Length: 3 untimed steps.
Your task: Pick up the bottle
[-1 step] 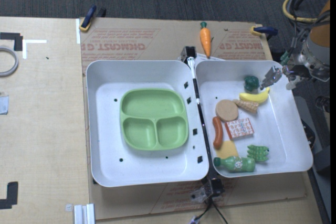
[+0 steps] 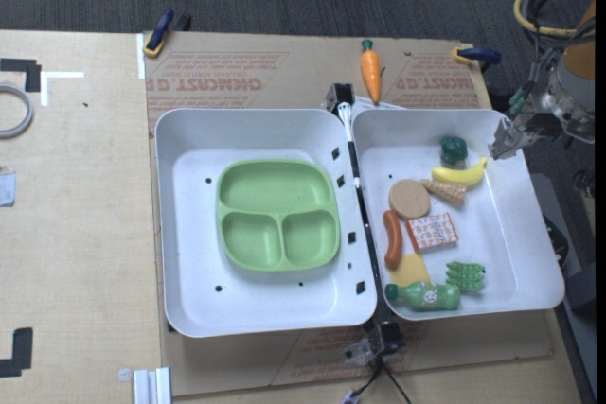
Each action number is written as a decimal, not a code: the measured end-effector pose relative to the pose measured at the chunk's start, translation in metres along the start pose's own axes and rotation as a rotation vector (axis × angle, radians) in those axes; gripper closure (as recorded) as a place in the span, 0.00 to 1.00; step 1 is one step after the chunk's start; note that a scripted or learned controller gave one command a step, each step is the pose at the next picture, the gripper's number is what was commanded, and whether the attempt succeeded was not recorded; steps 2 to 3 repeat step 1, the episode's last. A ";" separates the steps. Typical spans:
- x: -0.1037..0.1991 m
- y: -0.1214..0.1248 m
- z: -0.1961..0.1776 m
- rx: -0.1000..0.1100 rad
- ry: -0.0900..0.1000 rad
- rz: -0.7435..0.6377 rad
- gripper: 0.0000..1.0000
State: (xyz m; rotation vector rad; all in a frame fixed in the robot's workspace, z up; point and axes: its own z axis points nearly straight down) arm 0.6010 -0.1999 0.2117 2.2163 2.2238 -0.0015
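The bottle is green with a small label and lies on its side at the front edge of the right bin, next to a yellow wedge. My gripper hangs over the far right corner of that bin, just right of a banana. It is well away from the bottle, which lies free toward the bin's front.
The right bin also holds a dark green vegetable, a cone, a tan disc, a sausage, a red patterned box and a green bunch. A green divided plate sits in the left bin. A carrot lies behind the bins.
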 end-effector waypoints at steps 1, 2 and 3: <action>-0.022 -0.069 -0.023 0.000 0.001 -0.438 1.00; -0.022 -0.069 -0.023 0.000 0.001 -0.438 1.00; -0.022 -0.069 -0.023 0.000 0.001 -0.438 1.00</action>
